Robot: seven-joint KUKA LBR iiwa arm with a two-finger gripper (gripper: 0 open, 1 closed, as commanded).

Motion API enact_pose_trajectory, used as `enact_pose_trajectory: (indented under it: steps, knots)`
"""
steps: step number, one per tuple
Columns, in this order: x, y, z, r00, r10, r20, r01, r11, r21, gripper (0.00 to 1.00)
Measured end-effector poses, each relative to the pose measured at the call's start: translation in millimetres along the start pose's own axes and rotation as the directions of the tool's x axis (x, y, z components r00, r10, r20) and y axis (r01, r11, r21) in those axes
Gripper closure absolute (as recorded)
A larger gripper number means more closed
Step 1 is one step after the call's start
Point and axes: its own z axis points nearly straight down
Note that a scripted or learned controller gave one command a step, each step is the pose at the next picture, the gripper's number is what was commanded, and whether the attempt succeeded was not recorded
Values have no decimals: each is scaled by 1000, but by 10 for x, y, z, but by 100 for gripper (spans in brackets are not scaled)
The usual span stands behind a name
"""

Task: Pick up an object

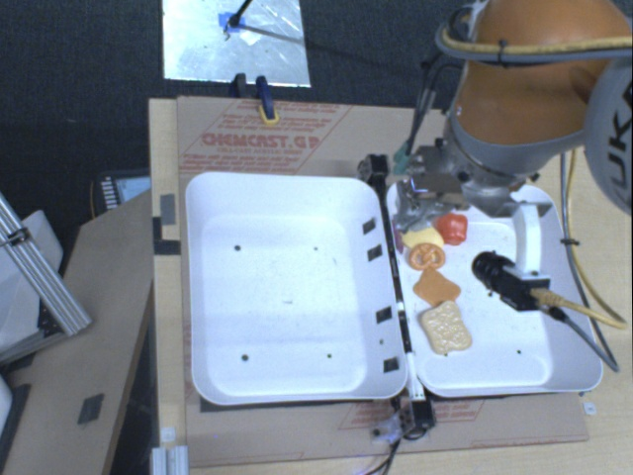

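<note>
**A:** Going from the left, what was on the counter?

**B:** The left bin (287,285) lay beside the right bin (514,359). Everything worth picking sat along the right bin's left wall. The end effector (420,194) hung over that bin's far-left corner, but I could not tell whether it was released or clenched (the wrist hid too much).

**A:** And the pieces?

**B:** Just below it lay a yellow piece (421,237), touching an orange slice (427,256). Nearer the camera were a tan wedge (436,287) and a beige cracker (447,328). The red piece (452,228) sat just beside the yellow one.

**A:** Which would handle best?

**B:** All looked like light, stiff toy food, probably smooth and a bit slippery. The cracker and wedge lay flat, with little edge to pinch. I judged the red piece easiest because it stood taller and rounder. I'd take it across its free sides, away from the yellow neighbour.
</note>
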Motion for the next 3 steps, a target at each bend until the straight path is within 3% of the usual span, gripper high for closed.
enact_pose_trajectory:
  steps: [1,2,3]
  knots:
    - [522,1,-733,1000,7,-1,-7,1000,-13,100]
    - [253,-330,72,1000,15,4,-15,1000,1,100]
    - [380,-318,-1433,1000,9,-3,-9,1000,-23,100]
